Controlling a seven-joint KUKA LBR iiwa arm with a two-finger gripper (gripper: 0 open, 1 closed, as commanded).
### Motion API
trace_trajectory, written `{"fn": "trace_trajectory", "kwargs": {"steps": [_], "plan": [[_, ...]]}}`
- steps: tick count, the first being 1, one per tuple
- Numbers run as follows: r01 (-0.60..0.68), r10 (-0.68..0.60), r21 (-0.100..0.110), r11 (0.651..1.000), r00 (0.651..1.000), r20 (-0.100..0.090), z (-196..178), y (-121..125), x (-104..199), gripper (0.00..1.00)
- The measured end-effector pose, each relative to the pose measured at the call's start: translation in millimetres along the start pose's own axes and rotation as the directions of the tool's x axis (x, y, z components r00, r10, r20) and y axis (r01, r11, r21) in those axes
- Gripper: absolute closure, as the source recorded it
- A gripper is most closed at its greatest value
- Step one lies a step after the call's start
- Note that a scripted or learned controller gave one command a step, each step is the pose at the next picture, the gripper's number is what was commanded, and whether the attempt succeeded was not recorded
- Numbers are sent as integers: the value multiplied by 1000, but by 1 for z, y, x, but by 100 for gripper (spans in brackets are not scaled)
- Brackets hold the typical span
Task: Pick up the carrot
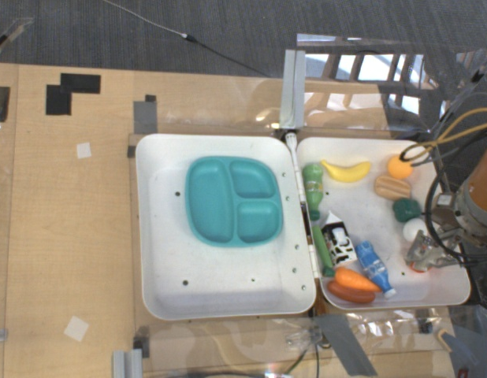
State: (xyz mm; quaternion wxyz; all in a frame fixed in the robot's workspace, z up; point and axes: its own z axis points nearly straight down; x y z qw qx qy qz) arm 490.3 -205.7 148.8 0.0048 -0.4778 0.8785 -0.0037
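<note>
Pale wood tabletop (70, 235) carries two shallow white bins side by side. A teal divided plate (232, 200) lies in the left bin (161, 290). Toys crowd the right bin (456, 294): a green bottle (313, 186), a banana (346, 171), an orange ball (399, 167), a bread roll (393, 187), a dark green piece (407, 209), a black-and-white carton (339, 244) and a blue bottle (373, 268).

Down in the near-left corner of that bin lies the carrot (355, 280), on its side and touching the blue bottle, with a reddish piece (350, 294) pressed under it against the bin wall.

At the bin's right side hangs the claw (422, 252), well apart from the carrot and with nothing between its fingers; whether it is released or clenched I cannot tell.

To do the approach well, the arm should likely travel left across the bin above the toys, then descend straight over the carrot's thick middle with the fingers spanning its short width. Crowding is the hazard: a finger could land on the blue bottle or the bin wall, so a slight offset toward the open floor seems wise.
</note>
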Motion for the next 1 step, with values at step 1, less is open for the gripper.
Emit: {"fn": "trace_trajectory", "kwargs": {"steps": [1], "plan": [[94,-94,-1,996,996,0,-2,0,0,100]]}}
